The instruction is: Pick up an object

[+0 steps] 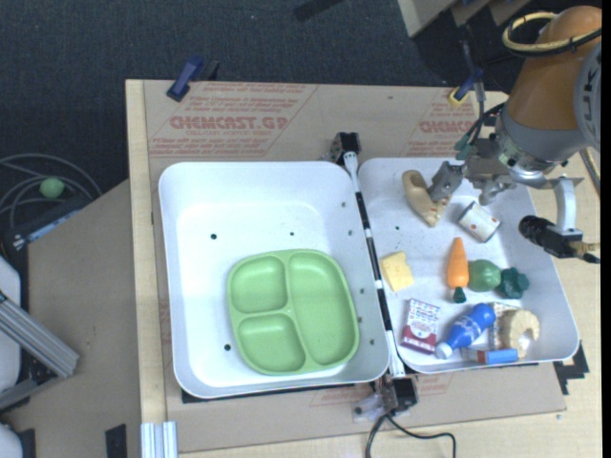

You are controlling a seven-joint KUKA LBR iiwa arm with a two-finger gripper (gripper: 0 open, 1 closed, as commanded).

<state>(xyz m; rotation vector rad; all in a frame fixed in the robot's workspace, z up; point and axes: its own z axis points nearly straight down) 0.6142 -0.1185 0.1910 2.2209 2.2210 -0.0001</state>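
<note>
Gripper (466,181) spread open, empty, above right bin (563,303); crowded toys beside white cylinder (478,221) risk fingers snagging neighbours.

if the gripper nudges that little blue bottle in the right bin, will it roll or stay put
The blue bottle lies on its side and looks round, so it would probably roll. The red-and-white carton and the bagel-like ring sit close beside it and may stop it. It looks like plastic, likely light.

Gripper (470,181) over right bin (563,299); green tray (290,310) in left bin (191,256)
</note>
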